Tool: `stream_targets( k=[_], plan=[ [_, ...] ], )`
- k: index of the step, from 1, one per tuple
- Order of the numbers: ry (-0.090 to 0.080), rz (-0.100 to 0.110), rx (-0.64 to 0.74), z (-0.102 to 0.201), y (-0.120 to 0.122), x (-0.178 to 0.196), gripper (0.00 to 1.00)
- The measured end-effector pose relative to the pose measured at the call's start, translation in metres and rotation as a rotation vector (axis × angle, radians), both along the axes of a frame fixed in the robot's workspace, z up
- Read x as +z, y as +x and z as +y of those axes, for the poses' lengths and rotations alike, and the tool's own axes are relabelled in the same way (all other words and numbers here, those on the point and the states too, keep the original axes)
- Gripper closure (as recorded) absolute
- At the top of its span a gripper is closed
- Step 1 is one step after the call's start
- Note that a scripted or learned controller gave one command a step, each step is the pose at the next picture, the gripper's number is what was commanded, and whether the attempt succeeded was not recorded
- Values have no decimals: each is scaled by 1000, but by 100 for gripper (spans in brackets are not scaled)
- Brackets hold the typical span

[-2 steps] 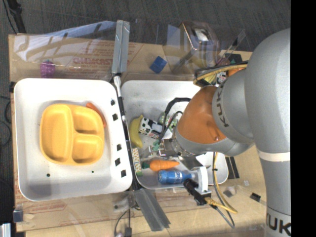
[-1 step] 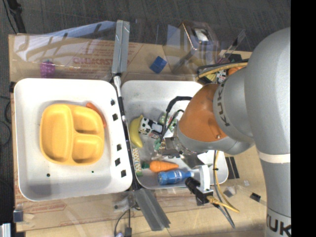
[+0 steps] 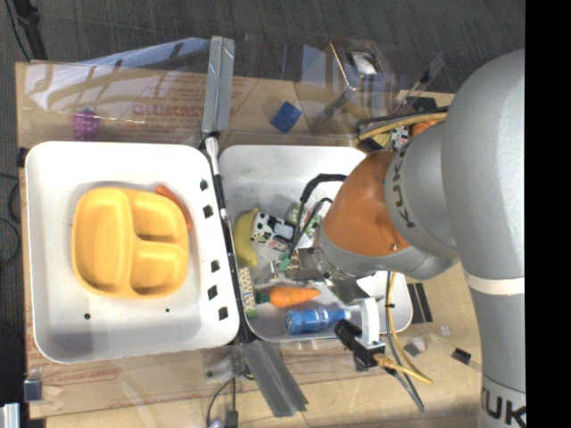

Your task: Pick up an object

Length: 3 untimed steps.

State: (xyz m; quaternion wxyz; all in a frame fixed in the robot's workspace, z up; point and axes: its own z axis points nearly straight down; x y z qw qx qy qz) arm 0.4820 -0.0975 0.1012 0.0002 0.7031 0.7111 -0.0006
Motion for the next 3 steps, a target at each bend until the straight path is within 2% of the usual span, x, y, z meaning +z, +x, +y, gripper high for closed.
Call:
stream_targets(
  k=[1, 2, 3],
  plan=[
    [-1, -4, 8, 0, -4, -8, 0],
    [1, -2, 15, 1, -3, 1, 100],
    [1, -1, 15, 1, -3, 1, 0]
  ],
)
